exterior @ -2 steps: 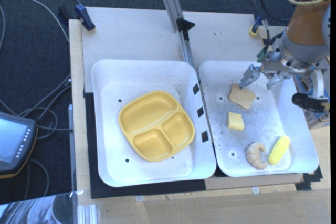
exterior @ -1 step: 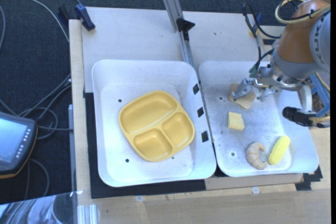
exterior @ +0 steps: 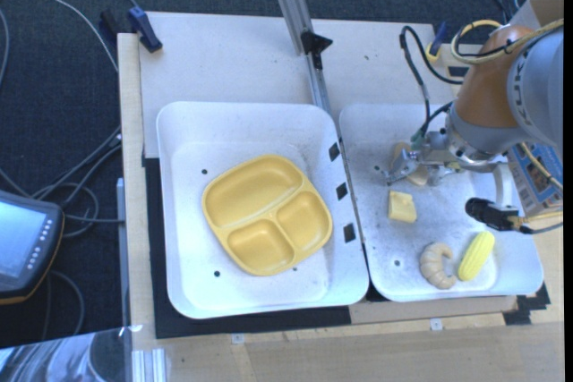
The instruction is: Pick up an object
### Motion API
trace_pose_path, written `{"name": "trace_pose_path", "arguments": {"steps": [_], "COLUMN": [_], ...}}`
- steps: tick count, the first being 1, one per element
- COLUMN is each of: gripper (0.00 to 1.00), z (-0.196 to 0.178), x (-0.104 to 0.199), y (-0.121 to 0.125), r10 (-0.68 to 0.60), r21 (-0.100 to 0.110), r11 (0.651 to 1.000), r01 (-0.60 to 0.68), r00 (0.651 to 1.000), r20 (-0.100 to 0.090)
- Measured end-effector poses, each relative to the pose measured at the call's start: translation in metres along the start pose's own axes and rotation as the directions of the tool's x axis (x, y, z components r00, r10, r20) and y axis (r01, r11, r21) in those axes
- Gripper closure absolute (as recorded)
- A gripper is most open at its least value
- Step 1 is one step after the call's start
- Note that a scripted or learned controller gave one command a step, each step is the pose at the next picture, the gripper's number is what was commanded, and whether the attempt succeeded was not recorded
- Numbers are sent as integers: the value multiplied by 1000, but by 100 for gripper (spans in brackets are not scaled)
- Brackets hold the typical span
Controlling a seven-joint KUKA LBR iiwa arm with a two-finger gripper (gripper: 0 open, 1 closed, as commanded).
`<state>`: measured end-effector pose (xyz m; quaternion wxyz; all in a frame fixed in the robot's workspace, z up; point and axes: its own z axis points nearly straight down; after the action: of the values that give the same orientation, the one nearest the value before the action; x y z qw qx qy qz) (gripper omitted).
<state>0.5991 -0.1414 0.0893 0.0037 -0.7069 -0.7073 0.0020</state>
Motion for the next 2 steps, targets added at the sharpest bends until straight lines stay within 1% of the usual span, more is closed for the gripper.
{"name": "trace_pose_path", "arguments": {"steps": [1, 2], "gripper": [100, 100], "z": [-15, -80], "x": [0, 0], "y": [2, 3], "r10": [0, -1], "r21": [-9, -16], "r11": [1000, 1000], "r01": [0, 1], "r00": [1000, 1000], "r20": [1, 4]}}
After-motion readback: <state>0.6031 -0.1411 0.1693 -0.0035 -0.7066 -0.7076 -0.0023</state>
